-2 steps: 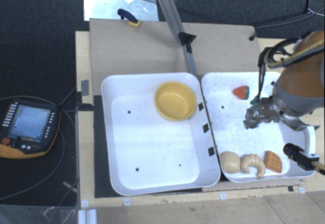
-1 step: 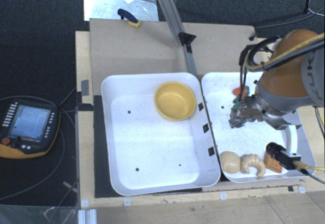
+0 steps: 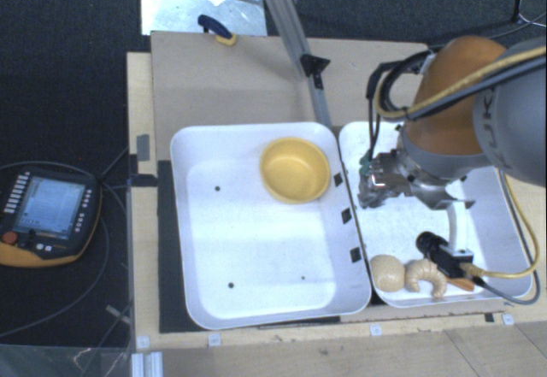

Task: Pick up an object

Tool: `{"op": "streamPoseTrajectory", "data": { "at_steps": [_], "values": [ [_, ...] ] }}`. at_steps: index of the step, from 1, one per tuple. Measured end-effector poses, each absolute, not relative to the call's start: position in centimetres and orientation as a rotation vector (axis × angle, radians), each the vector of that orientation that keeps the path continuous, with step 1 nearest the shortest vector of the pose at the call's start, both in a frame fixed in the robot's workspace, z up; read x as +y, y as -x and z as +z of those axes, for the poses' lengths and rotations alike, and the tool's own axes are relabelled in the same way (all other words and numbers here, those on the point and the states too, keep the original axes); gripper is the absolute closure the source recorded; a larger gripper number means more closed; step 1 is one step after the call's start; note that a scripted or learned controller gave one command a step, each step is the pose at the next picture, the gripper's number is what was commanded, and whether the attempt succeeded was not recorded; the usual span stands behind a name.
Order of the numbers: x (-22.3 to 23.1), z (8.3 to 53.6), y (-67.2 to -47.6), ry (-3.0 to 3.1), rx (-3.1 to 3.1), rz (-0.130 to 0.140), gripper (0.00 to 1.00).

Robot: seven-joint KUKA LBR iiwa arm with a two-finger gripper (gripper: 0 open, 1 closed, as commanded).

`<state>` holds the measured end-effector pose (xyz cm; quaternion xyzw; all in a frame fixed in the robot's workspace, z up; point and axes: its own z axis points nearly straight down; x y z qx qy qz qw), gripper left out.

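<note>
Pick not yet made, judging from the lie of things. Low over the far-left part of the right bin (image 3: 491,234): the gripper (image 3: 373,185), close to the wall shared with the left bin (image 3: 256,247), hanging under the grey arm (image 3: 504,123) with its orange band. Claw state, apart or together: impossible to tell, too dark and cluttered at the tip. No sign of anything carried there.

Along the near edge of the right bin, toward its near-left corner: a beige lump (image 3: 386,273), rounded, and touching or just beside it a tan piece (image 3: 425,275), curved, with an orange sliver (image 3: 462,285) at its right end. Too small to name more exactly. All three well apart from the gripper.

In the far-right corner of the left bin: a yellow bowl (image 3: 295,168), upright, mouth up, near the dividing wall and just across it from the gripper.

Beyond the bench's left edge, on the dark floor: a teach pendant (image 3: 47,213).

Done so far, at most: an approach into the right bin. Left to do: settle on a target, descend, close on it, lift clear. Nearest candidate by position: the yellow bowl, though in the other bin; within the same bin, the beige lump or the tan piece at the near edge.
</note>
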<state>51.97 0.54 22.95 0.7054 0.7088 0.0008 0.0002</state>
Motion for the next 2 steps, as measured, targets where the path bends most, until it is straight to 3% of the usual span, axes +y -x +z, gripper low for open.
{"op": "streamPoseTrajectory", "data": {
  "at_steps": [2],
  "values": [
    [9.6,24.3,-53.7,-2.217,2.226,0.002,1.00]
  ]
}}
